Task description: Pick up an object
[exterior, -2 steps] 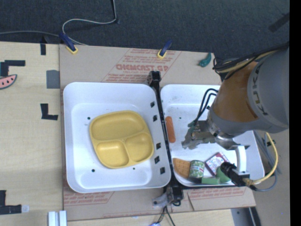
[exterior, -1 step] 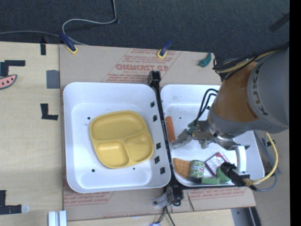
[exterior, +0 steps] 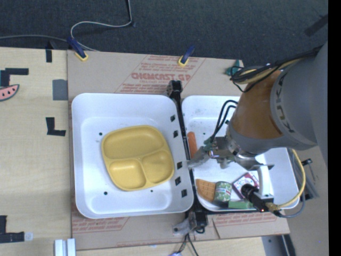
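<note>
**Arm over the right bin**

The jaws point(exterior: 198, 159) hang at the right bin's point(exterior: 205, 104) left edge, beside an orange carrot point(exterior: 191, 141); whether they are open cannot be told. A yellow tray point(exterior: 138, 157) fills the left bin point(exterior: 85, 143). Cardboard point(exterior: 154, 76) in the upper centre reads "CHEMCAST GP".

a yellow divided tray point(exterior: 138, 157) lies in the left bin point(exterior: 85, 159); the arm point(exterior: 277, 111) hangs over the right bin point(exterior: 202, 108) (beside an orange carrot point(exterior: 191, 141) and a green can point(exterior: 222, 192)).
</note>
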